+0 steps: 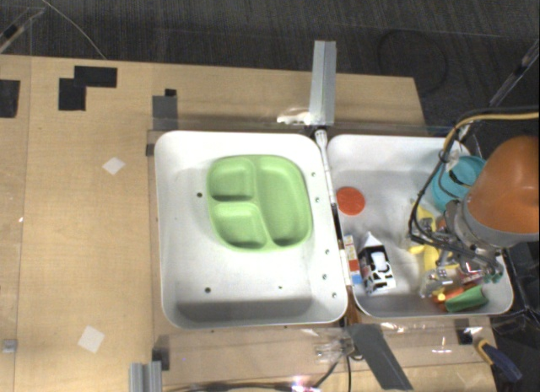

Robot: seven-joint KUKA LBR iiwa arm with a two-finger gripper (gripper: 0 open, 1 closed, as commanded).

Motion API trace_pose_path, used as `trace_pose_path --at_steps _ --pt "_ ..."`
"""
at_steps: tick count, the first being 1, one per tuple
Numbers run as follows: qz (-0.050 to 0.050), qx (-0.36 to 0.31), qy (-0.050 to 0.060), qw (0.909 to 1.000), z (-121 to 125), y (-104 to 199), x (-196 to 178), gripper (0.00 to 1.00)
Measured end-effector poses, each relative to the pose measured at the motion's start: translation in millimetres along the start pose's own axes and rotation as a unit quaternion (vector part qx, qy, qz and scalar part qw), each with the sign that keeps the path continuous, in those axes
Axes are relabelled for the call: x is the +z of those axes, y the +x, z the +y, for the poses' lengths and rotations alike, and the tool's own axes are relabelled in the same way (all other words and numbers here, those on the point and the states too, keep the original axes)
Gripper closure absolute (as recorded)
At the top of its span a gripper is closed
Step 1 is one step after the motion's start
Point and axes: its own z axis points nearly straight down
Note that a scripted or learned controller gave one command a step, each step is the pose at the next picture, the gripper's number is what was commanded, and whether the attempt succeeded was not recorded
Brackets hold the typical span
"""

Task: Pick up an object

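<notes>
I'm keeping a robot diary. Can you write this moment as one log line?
arm: over right bin | pincer: low among toys | green tray: left bin | orange disc: untouched

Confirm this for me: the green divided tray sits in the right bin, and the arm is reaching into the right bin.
Not quite. The camera view shows the green divided tray lying in the left bin, not the right one. The rest holds: the arm is reaching into the right bin.

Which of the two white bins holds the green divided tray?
The left bin holds the green divided tray. The right bin instead holds small loose items, such as an orange disc, and has the arm over it.
</notes>
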Motion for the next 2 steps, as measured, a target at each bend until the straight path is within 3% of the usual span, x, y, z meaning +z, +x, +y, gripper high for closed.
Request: trace_pose_path --at_steps 1,2 --pt "-0.005 -0.003 0.002 1.0000 1.0 -4.3 -11.5 1.00" --pt "-0.005 -0.003 0.001 1.0000 1.3 -4.3 -11.2 0.00"
